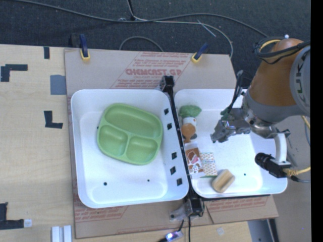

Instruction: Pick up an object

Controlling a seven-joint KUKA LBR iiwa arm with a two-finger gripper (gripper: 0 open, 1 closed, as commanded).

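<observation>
My gripper hangs over the middle of the right bin, reaching in from the right. Left of it, against the divider, lie a green leafy item and a small bottle-like toy with an orange end. A flat printed packet lies below those. A tan bread-like piece rests near the bin's front wall. The gripper stands apart from all of these, with nothing seen between its fingers.
The left bin holds a green divided plate. A black clip strip runs along the divider between the bins. The arm's grey and orange body covers the right bin's far right side. Cables trail behind the bench.
</observation>
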